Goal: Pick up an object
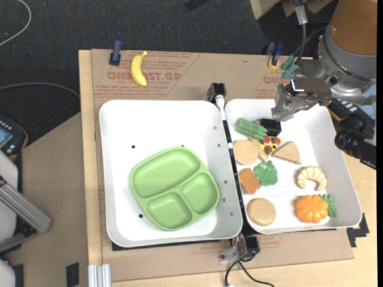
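— Gripper [287,109]?
— Upper right of frame, above the right bin [344,178]; whether it grips anything, I cannot tell.
— Nearest object?
— Green leafy toy [250,128], just below-left, among toy foods.
— Left bin [114,160]?
— Holds a green divided tray [173,187].

The arm [353,28] came in from the upper right, its orange band uppermost, with the grey wrist below it. It angled down and to the left. The gripper [286,111] hung low at the arm's end, dark and compact, with cables trailing beside the wrist.
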`<action>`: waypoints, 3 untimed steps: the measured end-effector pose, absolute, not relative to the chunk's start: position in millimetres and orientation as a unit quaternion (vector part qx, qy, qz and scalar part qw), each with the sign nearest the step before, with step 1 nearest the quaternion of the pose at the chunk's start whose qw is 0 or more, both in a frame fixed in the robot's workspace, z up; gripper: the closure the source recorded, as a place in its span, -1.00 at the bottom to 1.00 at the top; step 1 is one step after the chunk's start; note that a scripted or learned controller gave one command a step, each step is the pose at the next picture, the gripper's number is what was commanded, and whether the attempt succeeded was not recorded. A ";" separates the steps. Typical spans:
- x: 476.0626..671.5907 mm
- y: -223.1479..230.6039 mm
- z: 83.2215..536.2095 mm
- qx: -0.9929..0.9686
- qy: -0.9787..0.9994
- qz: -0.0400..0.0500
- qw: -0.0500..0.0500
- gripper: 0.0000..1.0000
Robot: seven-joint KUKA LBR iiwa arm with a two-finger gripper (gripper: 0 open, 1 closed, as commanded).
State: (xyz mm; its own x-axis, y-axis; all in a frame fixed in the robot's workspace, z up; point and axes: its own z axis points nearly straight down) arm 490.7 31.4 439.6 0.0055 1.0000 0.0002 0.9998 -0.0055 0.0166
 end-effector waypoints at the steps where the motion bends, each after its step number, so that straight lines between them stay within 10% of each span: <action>1: 490.2 36.6 304.0 0.708 0.706 -0.005 -0.004 1.00; 2: 479.5 55.6 347.1 0.706 0.708 0.002 0.002 1.00; 3: 488.8 75.7 256.2 0.707 0.707 -0.004 -0.004 1.00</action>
State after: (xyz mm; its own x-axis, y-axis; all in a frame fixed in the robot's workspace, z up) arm 488.8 75.7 256.2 -0.0006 1.0000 -0.0006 0.9999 0.0006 -0.0108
